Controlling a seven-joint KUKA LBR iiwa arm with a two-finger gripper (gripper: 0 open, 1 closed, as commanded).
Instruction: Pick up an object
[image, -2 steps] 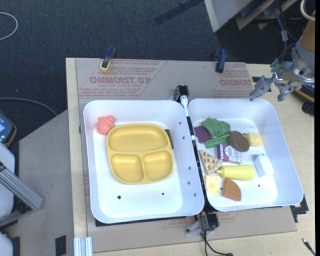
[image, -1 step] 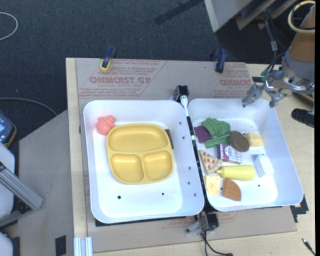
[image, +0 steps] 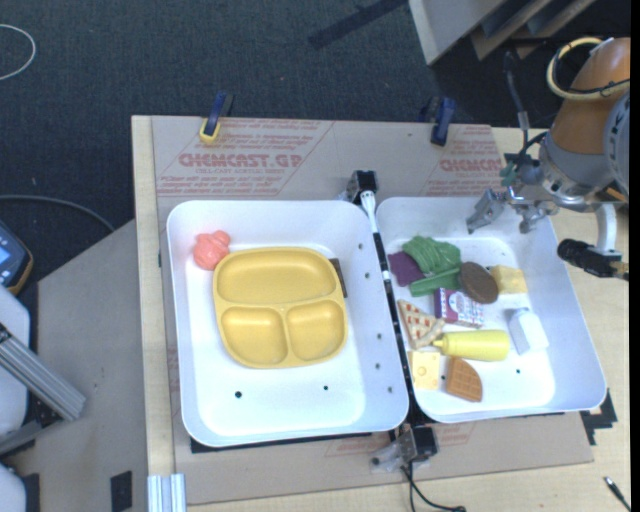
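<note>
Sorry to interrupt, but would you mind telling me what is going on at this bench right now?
A grey robot arm with an orange band reaches in over the far edge of the right white bin, which holds a heap of toy food. Its gripper hangs above the bin's bare back corner with nothing between its fingers. The left white bin holds a yellow divided plate and a pink toy.

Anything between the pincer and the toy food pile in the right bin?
Nothing visible. The pincer hovers over the far right part of the shallow white right bin. Bare bin floor lies between it and the nearest items, the green leafy toy and the brown oval toy.
</note>
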